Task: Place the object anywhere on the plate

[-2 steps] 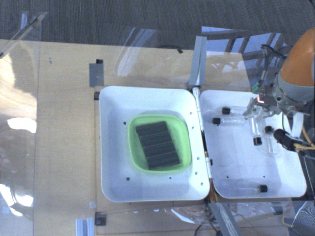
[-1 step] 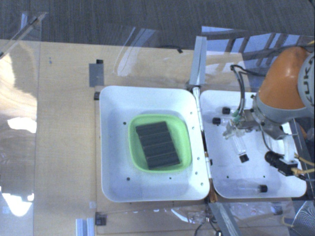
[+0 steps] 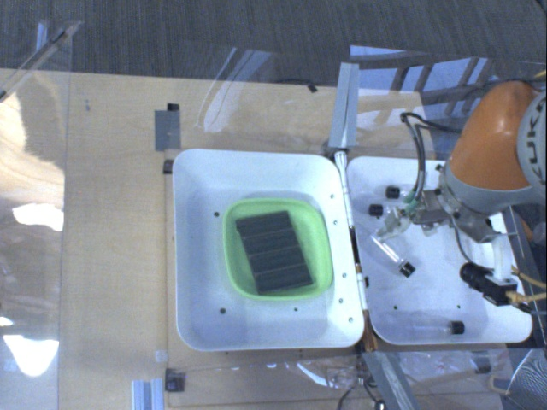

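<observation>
Nearest the camera, along the lower edge, I see the front lip of the table [image 3: 94, 314] with a small dark clip [image 3: 174, 382] just below the left bin [image 3: 197, 314]. That left bin is a shallow white tray, and inside it sits a green plate [image 3: 235, 229], square with rounded corners and a raised rim. On the plate lies the object [image 3: 273, 252], a dark grey ribbed slab, flat and turned slightly off square, its whole outline within the green rim.

To the right, touching the left bin along a shared edge, is the right bin [image 3: 427, 310]. On its floor I can make out a few small dark-tipped pieces, one near the front wall [image 3: 456, 326] and one near the middle [image 3: 407, 269]; they are too small for me to name.

Over the right bin's far half hangs the arm [image 3: 500, 148], its orange band large at the right side, with black cables looping down around the wrist. My pincer [image 3: 395, 226] sits low over the right bin, well apart from the plate. I cannot tell how it is set, as the tip is a blur of clear and metal parts.

Farther back, a grey metal post [image 3: 344, 109] stands upright behind the seam between the bins, and beyond the table is dark ribbed flooring [image 3: 256, 15].
</observation>
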Robot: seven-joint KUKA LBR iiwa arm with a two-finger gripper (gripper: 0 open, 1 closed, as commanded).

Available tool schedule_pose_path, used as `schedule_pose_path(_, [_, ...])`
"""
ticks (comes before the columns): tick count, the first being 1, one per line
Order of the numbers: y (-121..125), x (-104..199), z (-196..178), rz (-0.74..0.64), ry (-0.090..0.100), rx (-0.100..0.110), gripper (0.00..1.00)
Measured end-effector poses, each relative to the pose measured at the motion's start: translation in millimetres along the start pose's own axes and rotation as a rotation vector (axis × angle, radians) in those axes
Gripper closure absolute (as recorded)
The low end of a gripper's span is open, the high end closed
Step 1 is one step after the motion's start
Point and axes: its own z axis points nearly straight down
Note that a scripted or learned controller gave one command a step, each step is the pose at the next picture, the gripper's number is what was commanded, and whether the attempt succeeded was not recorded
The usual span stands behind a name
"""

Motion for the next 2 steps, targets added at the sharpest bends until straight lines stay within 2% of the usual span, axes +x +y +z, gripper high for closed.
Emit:
schedule_pose_path(1, [-49,-51,-63,0.06,-0.002,-0.004,0.0])
schedule_pose_path(2, [-47,-103,-31,-0.124,-0.003,-0.002,0.0])
